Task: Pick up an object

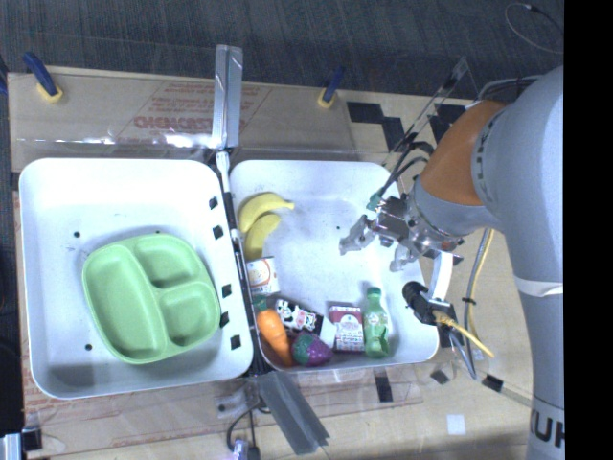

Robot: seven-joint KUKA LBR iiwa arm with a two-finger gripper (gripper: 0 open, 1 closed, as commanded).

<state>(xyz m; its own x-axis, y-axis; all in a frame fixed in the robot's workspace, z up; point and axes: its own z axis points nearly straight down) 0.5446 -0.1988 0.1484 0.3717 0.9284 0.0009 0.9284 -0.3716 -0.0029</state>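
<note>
From the overhead camera, the gripper (pixel 369 241) hangs over the right bin (pixel 316 185), above its bare white floor toward the right wall, with the grey arm (pixel 536 161) and its orange band (pixel 458 156) reaching in from the right. The metal of the gripper is a small, glinting tangle at this slant, so whether it is spread or closed I cannot tell; nothing is seen between its tips, and it touches none of the objects. The things to pick lie along the bin's left and near edges: two bananas (pixel 261 218) at the left wall, a small jar (pixel 260 275) just below them, then a carrot (pixel 272 334), a black-and-white patterned piece (pixel 296 314), a purple and green item (pixel 310 350), a red and white packet (pixel 346 327) and a green bottle (pixel 375 323) (its cap points up the picture) in a crowded row. The labels are too small to read. The left bin (pixel 57 190) holds a green divided tray (pixel 153 297). Cables (pixel 421 132) partly cover the wrist.
</note>
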